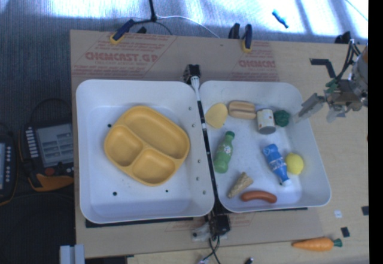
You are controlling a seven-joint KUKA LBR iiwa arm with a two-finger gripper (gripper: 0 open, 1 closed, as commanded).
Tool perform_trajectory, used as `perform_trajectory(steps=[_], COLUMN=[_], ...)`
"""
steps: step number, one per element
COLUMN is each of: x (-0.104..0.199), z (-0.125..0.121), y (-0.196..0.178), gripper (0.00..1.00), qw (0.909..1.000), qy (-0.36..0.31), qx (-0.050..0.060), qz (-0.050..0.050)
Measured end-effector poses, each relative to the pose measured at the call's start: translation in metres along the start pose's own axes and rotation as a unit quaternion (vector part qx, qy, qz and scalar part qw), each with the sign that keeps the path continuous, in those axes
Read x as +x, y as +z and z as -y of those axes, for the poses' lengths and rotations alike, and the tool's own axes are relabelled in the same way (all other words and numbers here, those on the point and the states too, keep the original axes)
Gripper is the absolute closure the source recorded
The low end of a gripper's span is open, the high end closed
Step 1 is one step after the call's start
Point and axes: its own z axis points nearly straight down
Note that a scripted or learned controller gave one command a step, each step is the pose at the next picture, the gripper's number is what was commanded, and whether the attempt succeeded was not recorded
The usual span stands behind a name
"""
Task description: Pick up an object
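Note:
The right bin (pixel 314 155) holds several small items: a green bottle (pixel 224 152), a blue bottle (pixel 275 163), a yellow lemon (pixel 294 163), a hot dog bun (pixel 242 109), a small can (pixel 265 120), a dark green lump (pixel 282 118), a pale yellow wedge (pixel 216 115), a cone (pixel 240 184) and a red sausage (pixel 258 197). My gripper (pixel 321 110) hovers over this bin's upper right rim, to the right of the green lump. It is open, with nothing between its fingers.
The left bin (pixel 90 197) carries a yellow divided plate (pixel 146 144). An orange carrot (pixel 315 244) lies on the bench below the right bin. Clamps and cables sit along the bench's far edge.

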Motion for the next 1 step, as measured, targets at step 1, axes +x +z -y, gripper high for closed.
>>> perform_trajectory(steps=[1], x=[0.0369], z=[-0.0041], y=[0.0941], gripper=[0.00], qw=[1.0000], qy=[0.000], qx=[0.001], qz=[-0.001])
